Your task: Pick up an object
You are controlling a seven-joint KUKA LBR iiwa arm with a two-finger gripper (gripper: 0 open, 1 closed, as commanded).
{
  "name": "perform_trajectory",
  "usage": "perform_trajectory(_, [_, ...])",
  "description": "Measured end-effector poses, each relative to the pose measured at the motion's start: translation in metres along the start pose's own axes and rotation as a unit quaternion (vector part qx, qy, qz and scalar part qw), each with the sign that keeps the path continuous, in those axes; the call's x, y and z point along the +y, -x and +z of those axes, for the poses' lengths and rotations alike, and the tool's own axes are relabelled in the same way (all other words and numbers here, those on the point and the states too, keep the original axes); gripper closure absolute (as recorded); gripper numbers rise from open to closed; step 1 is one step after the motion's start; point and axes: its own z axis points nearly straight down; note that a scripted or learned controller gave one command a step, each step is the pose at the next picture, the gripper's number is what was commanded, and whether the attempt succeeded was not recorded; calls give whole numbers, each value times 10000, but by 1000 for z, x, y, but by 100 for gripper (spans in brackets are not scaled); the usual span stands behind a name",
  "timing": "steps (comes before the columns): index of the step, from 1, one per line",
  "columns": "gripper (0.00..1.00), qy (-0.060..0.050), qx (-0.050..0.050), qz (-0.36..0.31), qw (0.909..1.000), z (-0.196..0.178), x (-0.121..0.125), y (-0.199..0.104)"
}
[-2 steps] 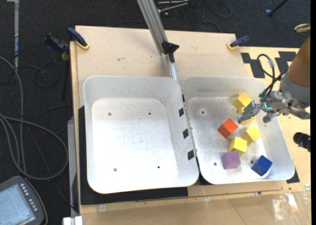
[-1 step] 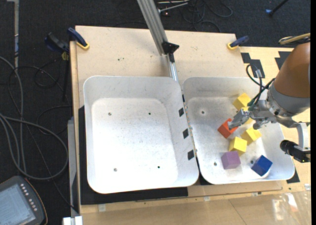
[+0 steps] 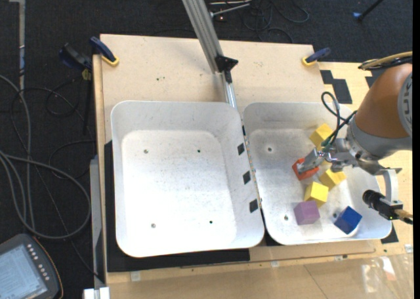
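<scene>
The arm is reaching in from the right and the gripper is sitting low in the right bin, right at the red block — the fingers are hard to read from up here, so I cannot tell whether they are spread or pinching anything. The red block is lying near the bin's middle, its long axis running slantwise from lower left up to the right, toward the wrist. Nothing is looking lifted yet, so I judge the grasp itself and the raise are both still to come. Yellow blocks are crowding close around it, with a purple block and a blue block nearer the front edge — the left bin is playing no part.
</scene>
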Motion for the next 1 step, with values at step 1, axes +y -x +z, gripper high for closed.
perform_trajectory(1, [0,18,-8,2,10000,3,2,1])
